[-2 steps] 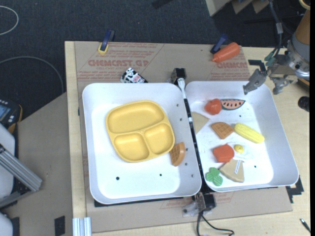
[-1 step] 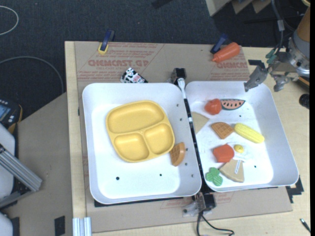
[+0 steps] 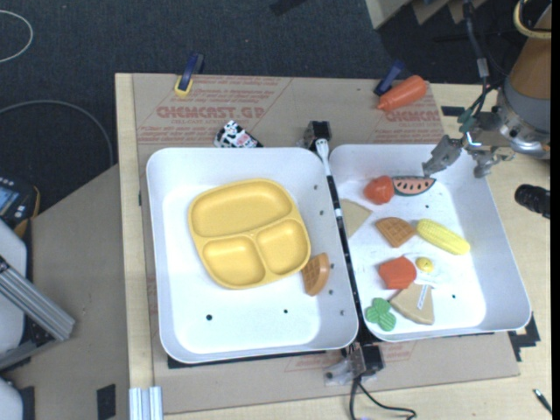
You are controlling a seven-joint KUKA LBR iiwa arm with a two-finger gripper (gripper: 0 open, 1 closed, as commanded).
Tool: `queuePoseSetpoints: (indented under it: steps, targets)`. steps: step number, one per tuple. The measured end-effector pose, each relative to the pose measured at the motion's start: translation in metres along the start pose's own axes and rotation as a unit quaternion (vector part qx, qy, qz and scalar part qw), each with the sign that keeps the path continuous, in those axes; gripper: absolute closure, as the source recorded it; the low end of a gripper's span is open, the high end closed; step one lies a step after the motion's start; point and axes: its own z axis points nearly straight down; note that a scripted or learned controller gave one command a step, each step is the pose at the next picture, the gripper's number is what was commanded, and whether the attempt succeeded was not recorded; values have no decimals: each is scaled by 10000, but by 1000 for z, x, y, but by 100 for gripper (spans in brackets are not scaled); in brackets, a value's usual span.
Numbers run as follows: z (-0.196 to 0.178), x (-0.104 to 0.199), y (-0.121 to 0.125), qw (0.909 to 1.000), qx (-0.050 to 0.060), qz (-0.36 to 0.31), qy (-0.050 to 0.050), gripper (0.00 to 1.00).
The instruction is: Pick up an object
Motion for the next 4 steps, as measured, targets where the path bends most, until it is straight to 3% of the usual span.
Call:
queuePoseSetpoints:
  steps: [1, 3, 4]
  targets:
    - [62, 5, 4, 10000, 7, -4, 4, 0]
    - [152, 8, 2, 10000, 5, -3, 3, 0]
    - [138, 7, 4, 10000, -32, 2, -6, 100]
